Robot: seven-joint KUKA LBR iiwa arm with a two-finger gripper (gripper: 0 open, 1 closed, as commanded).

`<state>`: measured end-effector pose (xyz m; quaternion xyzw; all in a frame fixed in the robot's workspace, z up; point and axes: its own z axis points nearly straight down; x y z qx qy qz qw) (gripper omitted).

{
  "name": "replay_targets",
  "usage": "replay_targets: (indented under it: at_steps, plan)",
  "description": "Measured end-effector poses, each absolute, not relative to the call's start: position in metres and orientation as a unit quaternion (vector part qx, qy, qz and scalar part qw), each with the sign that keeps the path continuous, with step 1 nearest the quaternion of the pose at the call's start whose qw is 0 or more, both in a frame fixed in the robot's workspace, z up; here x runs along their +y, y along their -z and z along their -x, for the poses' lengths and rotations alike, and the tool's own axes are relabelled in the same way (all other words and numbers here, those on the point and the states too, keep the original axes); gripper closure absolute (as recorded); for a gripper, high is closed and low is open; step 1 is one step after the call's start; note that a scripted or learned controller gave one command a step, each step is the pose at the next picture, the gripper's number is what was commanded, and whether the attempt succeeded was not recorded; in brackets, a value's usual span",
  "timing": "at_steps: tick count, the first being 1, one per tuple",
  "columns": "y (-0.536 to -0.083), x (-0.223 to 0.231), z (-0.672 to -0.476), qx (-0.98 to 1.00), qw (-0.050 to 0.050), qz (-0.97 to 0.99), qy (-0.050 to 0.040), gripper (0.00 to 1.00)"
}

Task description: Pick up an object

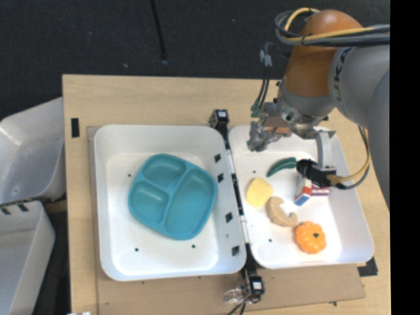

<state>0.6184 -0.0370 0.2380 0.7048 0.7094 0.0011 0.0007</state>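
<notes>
While no single item is between its fingers, the gripper [257, 138] hangs over the right bin's [348, 241] far left corner; whether it is spread or pressed together I cannot tell. Nearby lie a green pepper [281, 166], yellow lemon [259, 192], tan pastry [281, 212] and orange pumpkin [310, 236].
</notes>
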Motion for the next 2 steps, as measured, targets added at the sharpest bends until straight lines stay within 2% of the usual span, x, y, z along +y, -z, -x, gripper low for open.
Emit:
replay_targets:
  at_steps: [2]
  plan:
    - [-0.246, 0.083, -0.619, 0.71, 0.0, -0.704, -0.0011, 1.0]
